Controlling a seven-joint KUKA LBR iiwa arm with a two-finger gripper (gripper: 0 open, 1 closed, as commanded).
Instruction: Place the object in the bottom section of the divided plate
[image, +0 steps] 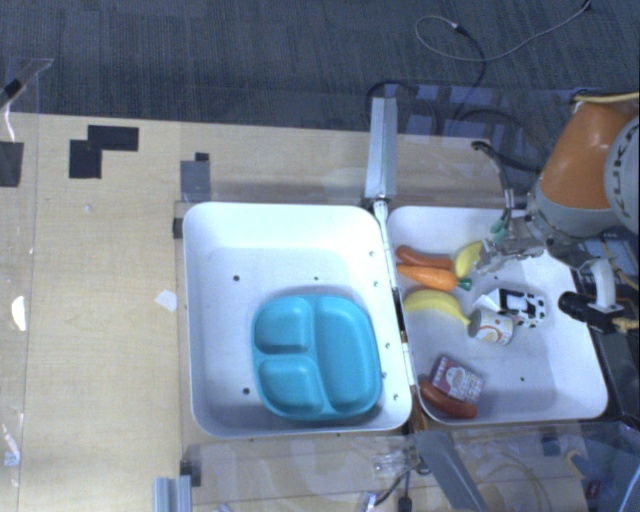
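Claw (497, 255) over right bin (570, 395), grip state unclear, red packet (456, 380) label unreadable, blue divided plate (317, 356).

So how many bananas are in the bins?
2. One banana lies in the right bin near its left wall, below the carrot. The other banana sits at the carrot's right end, partly hidden by the gripper. More could be hidden under the arm.

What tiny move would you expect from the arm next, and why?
Probably a short drop toward the toys. The gripper hangs over the right bin, near the carrot and banana, with nothing visibly between its fingers. The blue divided plate in the left bin holds nothing yet.
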